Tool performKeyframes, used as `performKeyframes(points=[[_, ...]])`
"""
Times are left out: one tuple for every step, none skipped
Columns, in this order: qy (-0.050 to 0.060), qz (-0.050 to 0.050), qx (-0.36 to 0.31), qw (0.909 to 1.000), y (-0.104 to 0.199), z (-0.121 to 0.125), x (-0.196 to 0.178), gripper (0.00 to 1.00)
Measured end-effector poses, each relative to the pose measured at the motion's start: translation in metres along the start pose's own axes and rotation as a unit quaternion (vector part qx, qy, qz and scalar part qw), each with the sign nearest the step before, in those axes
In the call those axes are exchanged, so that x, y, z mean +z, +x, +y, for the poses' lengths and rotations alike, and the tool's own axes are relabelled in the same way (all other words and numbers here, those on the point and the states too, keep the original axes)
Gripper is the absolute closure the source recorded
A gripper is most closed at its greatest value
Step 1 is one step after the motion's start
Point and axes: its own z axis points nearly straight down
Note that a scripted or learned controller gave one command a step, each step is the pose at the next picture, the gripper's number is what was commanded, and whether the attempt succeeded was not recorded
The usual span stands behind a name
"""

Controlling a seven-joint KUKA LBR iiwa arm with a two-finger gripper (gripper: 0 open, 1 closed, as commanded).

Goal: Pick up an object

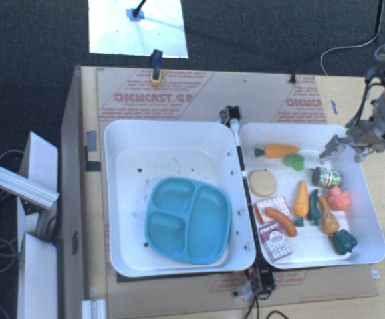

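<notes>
white plastic, 2 bins side by side on the table [86,198]. the left bin [122,178] carries just a blue tray [188,219] with 3 hollows. the right bin [372,238] carries all the small things, so the pick has to happen there.

the gripper [344,145] hangs at the right bin's upper right corner, just above the rim, with nothing in it. from where i stand i cannot tell whether the jaws are apart or together; they blur into the wrist.

nearest to it is a small can [326,177], lying on its side just below and a bit apart from its neighbours. to my eye that is the sensible target: come straight down over it, jaws across the round body and not along it, and centre well or it will roll away.

the carrot [280,150] and a green piece [294,161] touching it sit further left along the top. a pale disc [262,183] lies near the divider.

the lower half is crowded: a pink toy [339,199], an orange carrot-like piece [301,199], a yellowish one [326,218], a sausage [280,220] across 2 small cards [272,234], a dark green bit [343,242]. these touch or nearly touch, so a grab there likely nudges 2 things at once. the bin wall near the can may also crowd the outer jaw.
</notes>
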Motion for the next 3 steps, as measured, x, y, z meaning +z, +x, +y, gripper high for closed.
performKeyframes(points=[[0.001, 0.001, 0.000, 1.0000, 0.0495, -0.0194, 0.1099, 0.00], [0.002, 0.001, -0.001, 1.0000, 0.0489, -0.0187, 0.1026, 1.00], [0.002, 0.001, -0.001, 1.0000, 0.0489, -0.0187, 0.1026, 0.00]])
